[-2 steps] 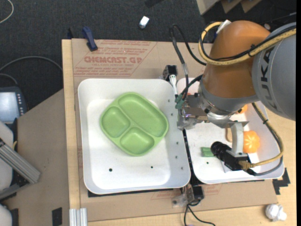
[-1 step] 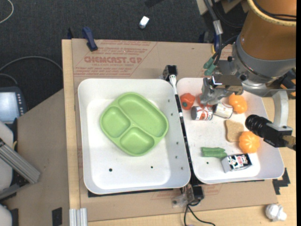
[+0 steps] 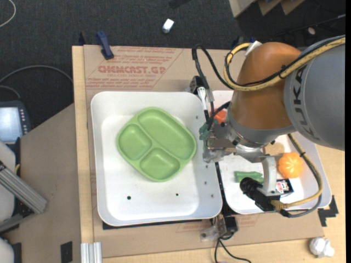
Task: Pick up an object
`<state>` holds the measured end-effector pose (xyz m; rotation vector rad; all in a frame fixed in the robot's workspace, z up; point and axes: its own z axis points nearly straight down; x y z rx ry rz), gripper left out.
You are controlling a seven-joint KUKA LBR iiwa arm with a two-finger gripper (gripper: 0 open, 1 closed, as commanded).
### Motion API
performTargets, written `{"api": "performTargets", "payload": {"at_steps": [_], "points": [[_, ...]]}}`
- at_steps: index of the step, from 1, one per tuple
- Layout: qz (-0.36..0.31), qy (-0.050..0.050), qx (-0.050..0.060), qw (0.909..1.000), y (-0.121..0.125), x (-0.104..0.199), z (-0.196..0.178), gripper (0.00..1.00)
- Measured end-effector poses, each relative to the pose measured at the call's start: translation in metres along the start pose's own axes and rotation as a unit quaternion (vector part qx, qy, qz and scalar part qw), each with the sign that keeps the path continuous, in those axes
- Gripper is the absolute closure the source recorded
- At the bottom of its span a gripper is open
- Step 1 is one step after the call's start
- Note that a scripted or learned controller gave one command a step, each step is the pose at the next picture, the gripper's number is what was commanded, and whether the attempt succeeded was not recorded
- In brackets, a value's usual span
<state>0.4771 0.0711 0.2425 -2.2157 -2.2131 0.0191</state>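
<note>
- The pincer (image 3: 210, 146) hangs over the rim of a white bin (image 3: 109, 174) — apart or together, I cannot tell; the arm (image 3: 263, 86) hides it.
- Just beside it, inside that bin: the green plate (image 3: 156, 144), the likeliest thing to pick.
- Behind it, under the arm, a green piece (image 3: 248, 175); farther off, an orange ball (image 3: 289, 165).
- Coming straight down, it could strike the rim — or slide off the plate's shallow lip.

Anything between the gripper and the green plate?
Nothing visible. The gripper hangs over the edge of the bin that holds the green plate, on the side nearest the other bin. The plate lies just beside it, with only a strip of bare bin floor between them.
</note>
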Motion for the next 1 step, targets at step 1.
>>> {"api": "performTargets", "payload": {"at_steps": [1], "points": [[-0.002, 0.003, -0.016, 0.9999, 0.0016, 0.007, -0.137, 1.0]]}}
